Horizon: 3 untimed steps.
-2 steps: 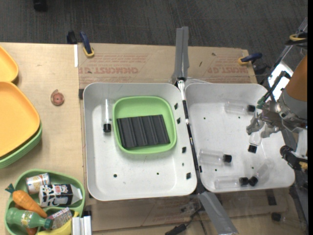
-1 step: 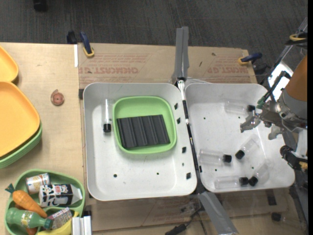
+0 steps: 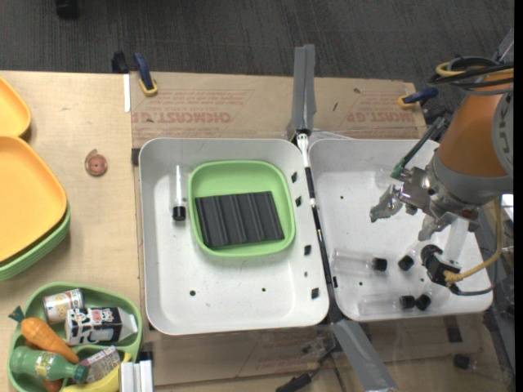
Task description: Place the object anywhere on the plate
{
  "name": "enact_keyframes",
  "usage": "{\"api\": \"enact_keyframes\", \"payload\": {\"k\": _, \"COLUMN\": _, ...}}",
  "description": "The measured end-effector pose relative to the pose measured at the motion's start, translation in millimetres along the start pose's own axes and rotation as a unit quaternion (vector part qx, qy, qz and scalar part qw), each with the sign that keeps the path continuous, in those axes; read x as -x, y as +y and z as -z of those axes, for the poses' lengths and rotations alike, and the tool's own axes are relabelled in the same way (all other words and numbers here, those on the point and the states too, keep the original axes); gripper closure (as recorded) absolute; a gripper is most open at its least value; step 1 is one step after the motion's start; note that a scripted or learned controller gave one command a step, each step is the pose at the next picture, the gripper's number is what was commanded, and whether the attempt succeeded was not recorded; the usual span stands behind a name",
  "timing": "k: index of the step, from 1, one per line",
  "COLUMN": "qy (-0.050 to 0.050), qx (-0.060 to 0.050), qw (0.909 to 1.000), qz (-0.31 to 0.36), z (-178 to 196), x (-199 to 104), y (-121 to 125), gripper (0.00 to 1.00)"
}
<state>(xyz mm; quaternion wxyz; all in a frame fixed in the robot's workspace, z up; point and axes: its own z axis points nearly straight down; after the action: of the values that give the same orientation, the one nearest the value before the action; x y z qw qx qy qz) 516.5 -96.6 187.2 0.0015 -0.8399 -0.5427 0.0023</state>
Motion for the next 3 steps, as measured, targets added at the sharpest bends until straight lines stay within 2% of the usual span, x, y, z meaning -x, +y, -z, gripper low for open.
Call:
{"api": "enact_keyframes", "payload": {"k": 1, "qy": 0.000, "qx": 0.000, "qw": 0.9990, "qz": -0.044, "z": 5, "x": -75, "y": -44, "gripper": 0.00}}
{"api": "enact_keyframes", "payload": {"k": 2, "qy": -0.001, "qx": 0.000, "qw": 0.9986, "qz": -0.053, "z": 2, "x": -127, "y": -81, "gripper": 0.00}}
{"api": "enact_keyframes", "payload": {"k": 3, "qy": -0.001, "qx": 0.000, "qw": 0.9986, "qz": -0.053, "z": 2, "x": -127, "y": -81, "gripper": 0.00}}
